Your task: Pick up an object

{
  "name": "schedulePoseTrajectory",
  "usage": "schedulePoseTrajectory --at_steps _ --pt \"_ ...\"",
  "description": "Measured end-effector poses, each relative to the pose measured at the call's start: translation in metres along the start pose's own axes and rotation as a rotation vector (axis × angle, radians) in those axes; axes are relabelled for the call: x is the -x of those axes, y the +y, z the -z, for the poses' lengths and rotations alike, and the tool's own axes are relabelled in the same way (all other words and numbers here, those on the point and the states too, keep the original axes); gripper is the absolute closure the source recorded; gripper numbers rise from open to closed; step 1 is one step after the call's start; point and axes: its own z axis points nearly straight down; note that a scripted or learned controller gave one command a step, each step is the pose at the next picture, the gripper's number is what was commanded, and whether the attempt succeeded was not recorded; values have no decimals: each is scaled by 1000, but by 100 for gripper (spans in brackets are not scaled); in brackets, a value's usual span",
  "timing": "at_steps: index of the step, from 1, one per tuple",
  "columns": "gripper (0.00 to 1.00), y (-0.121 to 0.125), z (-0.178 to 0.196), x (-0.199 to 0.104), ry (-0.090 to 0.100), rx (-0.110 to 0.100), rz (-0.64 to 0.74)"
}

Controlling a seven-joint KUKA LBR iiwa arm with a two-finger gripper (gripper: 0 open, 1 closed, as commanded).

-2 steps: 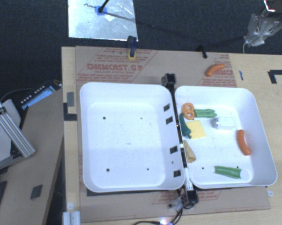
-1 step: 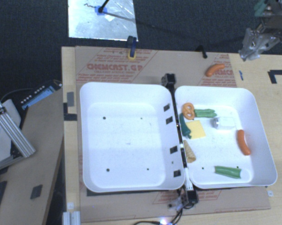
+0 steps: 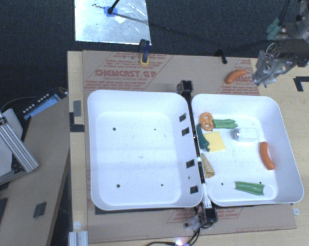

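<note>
Green bean (image 3: 249, 188), sausage (image 3: 267, 155), jaws (image 3: 261, 79) above bin (image 3: 277, 106)

Orange sausage (image 3: 267, 155), yellow cheese slice (image 3: 215, 141)

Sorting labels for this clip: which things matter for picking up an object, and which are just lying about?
Job: tool; right bin items: pretzel, yellow block, orange sausage, green pod.
Lying about: left bin; blue-yellow clamp; foil sheet.

An orange sausage (image 3: 236, 76) lies on the bench behind the right bin (image 3: 285, 132).
</note>
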Motion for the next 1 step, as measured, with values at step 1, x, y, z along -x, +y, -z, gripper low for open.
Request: schedulePoseTrajectory --at_steps 1 --pt "100 -22 0 -43 0 0 1"
